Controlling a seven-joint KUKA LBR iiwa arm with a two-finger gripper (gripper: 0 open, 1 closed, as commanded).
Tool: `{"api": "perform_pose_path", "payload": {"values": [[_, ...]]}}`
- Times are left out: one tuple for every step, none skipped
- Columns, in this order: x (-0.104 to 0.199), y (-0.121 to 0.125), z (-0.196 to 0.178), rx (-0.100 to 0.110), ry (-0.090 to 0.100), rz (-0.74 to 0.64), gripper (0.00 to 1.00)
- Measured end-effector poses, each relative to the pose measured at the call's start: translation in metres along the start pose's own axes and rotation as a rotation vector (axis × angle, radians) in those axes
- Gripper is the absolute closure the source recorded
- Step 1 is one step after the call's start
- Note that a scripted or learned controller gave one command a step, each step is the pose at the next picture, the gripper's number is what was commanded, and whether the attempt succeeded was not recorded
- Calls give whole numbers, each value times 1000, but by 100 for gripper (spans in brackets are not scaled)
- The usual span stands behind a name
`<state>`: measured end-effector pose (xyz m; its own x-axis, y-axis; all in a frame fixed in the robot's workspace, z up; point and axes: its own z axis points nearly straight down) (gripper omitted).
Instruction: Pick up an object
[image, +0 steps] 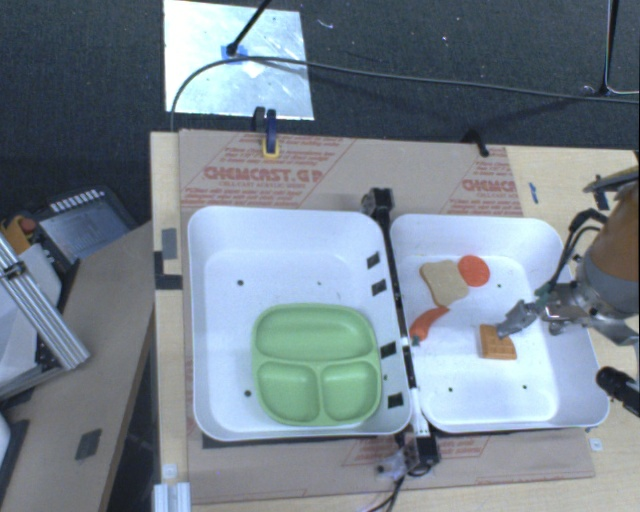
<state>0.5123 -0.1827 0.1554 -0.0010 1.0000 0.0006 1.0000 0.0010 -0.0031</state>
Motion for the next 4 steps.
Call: {"api": "perform_pose_path", "payload": {"values": [[-3,-2,42,-1,0,0,0],[-3,0,29,-6,-2,-1,100],[-1,-8,-26,-10,-3,-3,100],[0,-5,-69,-10,-3,-3,100]]}}
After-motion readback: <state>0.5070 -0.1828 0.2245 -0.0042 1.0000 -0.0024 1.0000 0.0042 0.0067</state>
